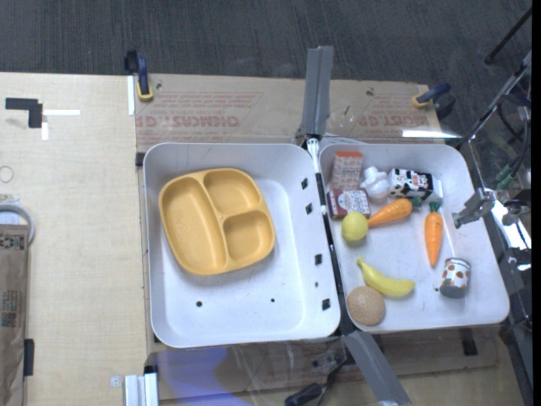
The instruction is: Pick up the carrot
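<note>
Two orange carrots with green tops lie in the right bin (490,311). One carrot (391,213) lies tilted near the bin's middle, its thick end touching a yellow lemon (355,227). The other carrot (434,236) lies nearly straight up and down in the view, green top toward the back, a little right of the first.
The right bin also holds a banana (385,280), a round brown bun (366,305), a small can (455,277), a cow-patterned carton (412,182) and red packets (349,201). A grey metal piece (473,208) juts over its right rim. A yellow divided plate (217,220) sits in the left bin (245,311).
</note>
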`<state>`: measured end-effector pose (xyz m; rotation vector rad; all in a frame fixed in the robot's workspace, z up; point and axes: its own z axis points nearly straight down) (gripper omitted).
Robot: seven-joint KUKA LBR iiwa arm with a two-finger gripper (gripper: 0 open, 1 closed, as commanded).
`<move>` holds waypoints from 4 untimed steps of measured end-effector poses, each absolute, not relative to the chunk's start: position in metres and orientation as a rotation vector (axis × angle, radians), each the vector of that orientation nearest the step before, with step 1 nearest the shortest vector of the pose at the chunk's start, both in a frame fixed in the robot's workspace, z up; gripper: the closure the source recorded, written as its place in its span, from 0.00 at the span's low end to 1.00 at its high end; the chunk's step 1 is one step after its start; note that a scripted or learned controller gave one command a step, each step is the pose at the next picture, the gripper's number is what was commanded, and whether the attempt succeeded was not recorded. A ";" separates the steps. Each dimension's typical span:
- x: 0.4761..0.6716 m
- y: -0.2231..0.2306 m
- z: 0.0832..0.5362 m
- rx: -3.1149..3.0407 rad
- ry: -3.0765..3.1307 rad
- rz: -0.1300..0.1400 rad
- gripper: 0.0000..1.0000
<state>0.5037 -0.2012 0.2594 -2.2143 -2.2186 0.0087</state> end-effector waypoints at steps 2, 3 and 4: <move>0.576 -0.220 0.141 -2.459 -1.983 -0.025 0.00; 0.565 -0.214 0.118 -2.346 -2.080 -0.006 0.00; 0.587 -0.204 0.090 -2.595 -1.737 -0.010 0.00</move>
